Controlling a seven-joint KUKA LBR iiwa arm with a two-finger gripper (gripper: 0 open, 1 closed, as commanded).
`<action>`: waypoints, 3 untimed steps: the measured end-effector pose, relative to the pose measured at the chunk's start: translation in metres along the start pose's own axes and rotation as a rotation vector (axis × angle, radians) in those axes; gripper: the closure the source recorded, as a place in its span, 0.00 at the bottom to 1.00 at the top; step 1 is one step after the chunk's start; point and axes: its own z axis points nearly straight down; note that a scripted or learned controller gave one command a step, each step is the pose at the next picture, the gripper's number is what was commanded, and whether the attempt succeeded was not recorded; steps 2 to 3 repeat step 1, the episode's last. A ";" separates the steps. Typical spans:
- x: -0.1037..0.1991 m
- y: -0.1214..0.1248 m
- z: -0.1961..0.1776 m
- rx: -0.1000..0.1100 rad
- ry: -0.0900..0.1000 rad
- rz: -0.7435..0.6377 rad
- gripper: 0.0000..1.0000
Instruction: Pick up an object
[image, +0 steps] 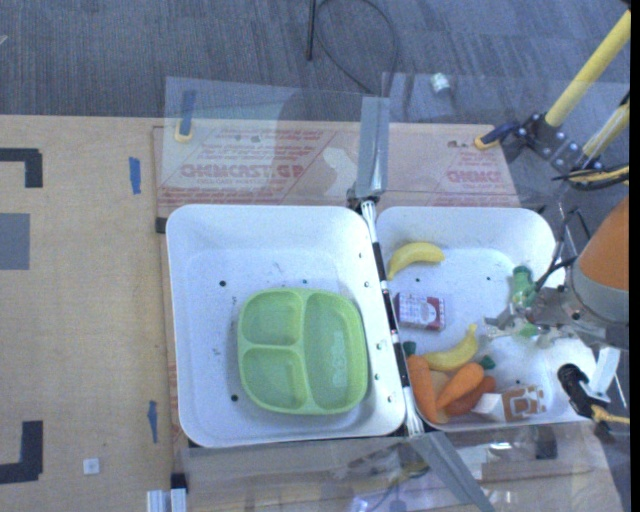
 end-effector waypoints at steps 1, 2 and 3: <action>-0.008 -0.001 -0.010 -0.003 -0.015 0.007 1.00; -0.008 -0.001 -0.010 -0.003 -0.015 0.007 1.00; -0.008 -0.001 -0.010 -0.003 -0.015 0.007 1.00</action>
